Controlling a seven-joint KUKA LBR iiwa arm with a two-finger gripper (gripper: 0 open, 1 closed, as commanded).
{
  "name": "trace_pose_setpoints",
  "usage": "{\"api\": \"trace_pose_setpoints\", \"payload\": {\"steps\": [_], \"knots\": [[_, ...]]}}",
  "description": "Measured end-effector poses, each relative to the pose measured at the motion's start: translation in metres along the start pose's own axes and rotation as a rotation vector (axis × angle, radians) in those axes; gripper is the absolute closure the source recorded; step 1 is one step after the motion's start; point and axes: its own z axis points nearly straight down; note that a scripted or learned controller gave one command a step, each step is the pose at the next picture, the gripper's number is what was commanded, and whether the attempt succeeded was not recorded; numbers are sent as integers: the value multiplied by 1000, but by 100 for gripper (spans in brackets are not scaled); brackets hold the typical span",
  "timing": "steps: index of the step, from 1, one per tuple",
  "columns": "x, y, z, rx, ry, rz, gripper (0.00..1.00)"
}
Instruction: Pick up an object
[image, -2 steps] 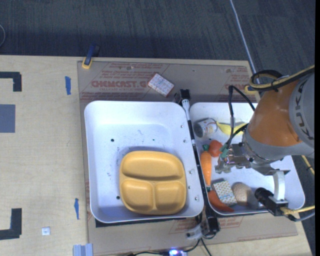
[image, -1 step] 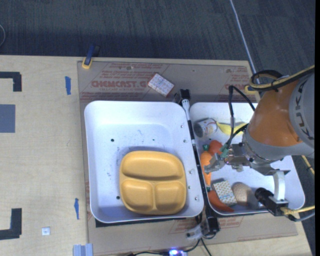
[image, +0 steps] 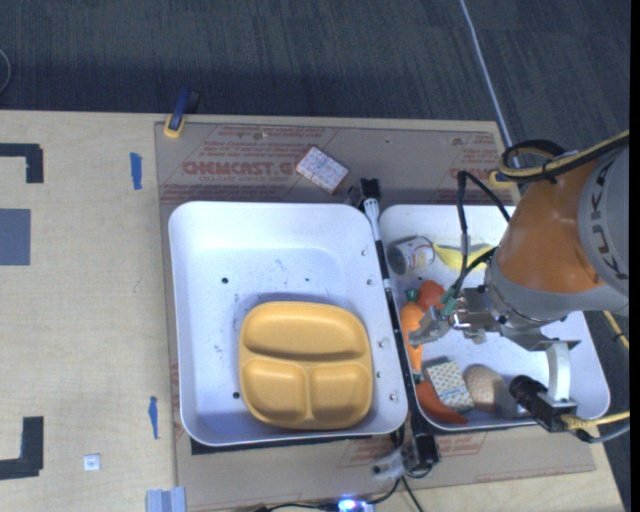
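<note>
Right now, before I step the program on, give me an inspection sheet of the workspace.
Surface: two white bins, left bin and right bin, on a brown board.
Job's things: small items piled in the right bin, including an orange piece and a yellow one.
Clutter: yellow tray in the left bin; card on the board.
Gripper: low over the pile.
Cables: black loops by the arm.
Surroundings: dark carpet.

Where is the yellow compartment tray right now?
The yellow compartment tray lies in the left white bin, toward its near edge, close to the wall shared with the right bin.
</note>
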Motion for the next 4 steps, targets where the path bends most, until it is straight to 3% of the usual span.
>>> {"api": "trace_pose_setpoints", "payload": {"steps": [1,2,4], "knots": [[-67,30,99,-4,-2,2,0],[-59,0,99,-3,-1,2,0],[-58,0,99,-4,-2,3,0]]}}
